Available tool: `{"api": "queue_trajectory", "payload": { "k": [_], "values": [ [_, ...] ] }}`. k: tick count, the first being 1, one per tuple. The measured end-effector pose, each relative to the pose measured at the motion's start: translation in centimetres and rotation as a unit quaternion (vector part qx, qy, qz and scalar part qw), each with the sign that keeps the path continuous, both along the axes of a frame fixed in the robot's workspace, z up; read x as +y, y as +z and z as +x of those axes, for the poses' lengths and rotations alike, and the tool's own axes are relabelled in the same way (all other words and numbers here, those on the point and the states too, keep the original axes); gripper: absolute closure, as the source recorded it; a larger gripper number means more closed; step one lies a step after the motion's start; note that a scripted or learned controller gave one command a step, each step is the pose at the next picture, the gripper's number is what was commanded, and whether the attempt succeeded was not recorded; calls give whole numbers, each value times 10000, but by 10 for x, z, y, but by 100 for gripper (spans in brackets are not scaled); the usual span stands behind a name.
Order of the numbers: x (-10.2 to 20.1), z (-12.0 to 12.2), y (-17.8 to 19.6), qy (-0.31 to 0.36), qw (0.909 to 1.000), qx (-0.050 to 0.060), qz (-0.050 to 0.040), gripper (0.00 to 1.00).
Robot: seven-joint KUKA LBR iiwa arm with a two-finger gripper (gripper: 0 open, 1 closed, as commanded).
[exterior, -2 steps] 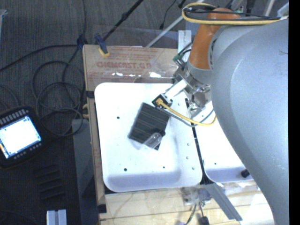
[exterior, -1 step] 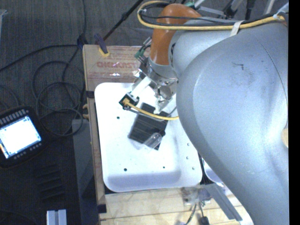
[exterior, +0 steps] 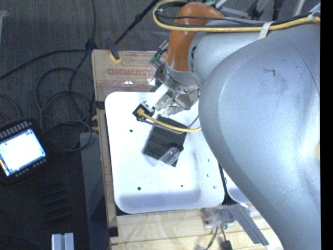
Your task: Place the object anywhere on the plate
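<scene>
I can't read the faded red print on the cardboard. A flat black ribbed object lies in the glossy white bin. Whether the gripper is open, I cannot tell.

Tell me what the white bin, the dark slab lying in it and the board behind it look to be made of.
White bin: likely moulded plastic, smooth and matt, with rounded corners.
Dark slab: black, ribbed or foam-like by its fine lines; the material is uncertain. A clear, glossy piece lies at its edge.
Board: brown cardboard or fibreboard, matt, with faded red print.
</scene>
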State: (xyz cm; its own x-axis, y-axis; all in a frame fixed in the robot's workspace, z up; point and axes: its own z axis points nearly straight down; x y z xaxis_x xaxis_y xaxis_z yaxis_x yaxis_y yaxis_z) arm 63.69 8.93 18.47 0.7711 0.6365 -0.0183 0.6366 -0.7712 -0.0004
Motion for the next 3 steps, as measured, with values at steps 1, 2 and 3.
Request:
{"api": "queue_trajectory", "payload": {
  "k": [1, 2, 3],
  "values": [
    [8, 25, 12, -663, 9978, -40, 42, 100],
    [27, 18, 126, -2162, 9763, -55, 19, 100],
    [27, 18, 126, -2162, 9763, -55, 16, 0]
  ]
}}
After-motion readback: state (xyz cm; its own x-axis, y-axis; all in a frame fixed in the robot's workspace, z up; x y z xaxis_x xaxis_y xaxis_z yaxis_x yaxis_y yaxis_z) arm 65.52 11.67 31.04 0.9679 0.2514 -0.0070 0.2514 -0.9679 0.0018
